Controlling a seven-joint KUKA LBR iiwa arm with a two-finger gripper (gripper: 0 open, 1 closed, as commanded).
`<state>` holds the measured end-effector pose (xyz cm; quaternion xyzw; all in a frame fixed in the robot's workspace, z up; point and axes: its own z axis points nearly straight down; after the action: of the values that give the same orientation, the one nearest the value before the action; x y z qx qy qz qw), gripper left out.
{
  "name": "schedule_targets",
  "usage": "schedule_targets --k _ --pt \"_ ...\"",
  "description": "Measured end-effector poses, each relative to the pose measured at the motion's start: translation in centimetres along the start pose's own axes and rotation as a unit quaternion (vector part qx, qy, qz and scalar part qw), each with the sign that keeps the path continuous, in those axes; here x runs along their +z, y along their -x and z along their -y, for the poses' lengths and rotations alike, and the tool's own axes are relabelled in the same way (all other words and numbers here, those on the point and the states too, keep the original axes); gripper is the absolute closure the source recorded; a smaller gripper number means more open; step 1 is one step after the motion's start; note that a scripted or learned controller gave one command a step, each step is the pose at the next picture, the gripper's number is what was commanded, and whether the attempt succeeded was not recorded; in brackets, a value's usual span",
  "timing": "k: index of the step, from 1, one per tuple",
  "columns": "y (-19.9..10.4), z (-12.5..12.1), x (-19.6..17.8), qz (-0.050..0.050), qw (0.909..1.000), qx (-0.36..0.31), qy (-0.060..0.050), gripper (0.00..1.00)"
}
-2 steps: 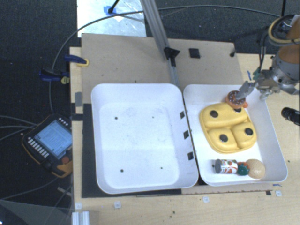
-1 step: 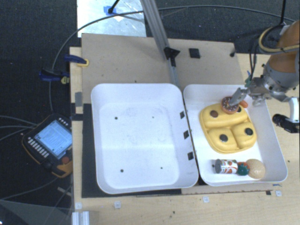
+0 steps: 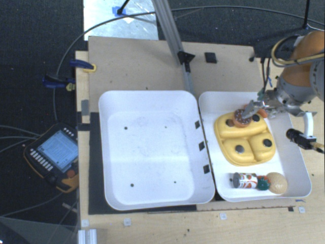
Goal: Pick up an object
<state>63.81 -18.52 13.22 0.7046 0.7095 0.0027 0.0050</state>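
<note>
A yellow moulded toy with dark round spots lies in the middle of the right bin. A small brown round piece sits on its far end. My gripper reaches in from the right and hovers over that far end, right next to the brown piece. Whether it touches the piece I cannot tell. Along the bin's near wall lie a small red-and-white tube, a green bit and a beige ball.
The left bin stands beside the right one, their walls meeting at the centre. A slanted metal pole crosses the bench behind the bins. A teach pendant lies off the bench to the left.
</note>
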Motion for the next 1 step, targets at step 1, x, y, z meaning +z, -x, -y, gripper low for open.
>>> schedule_targets --k 1 --pt "0.00 -0.05 0.36 0.000 1.0000 0.000 0.001 0.00"
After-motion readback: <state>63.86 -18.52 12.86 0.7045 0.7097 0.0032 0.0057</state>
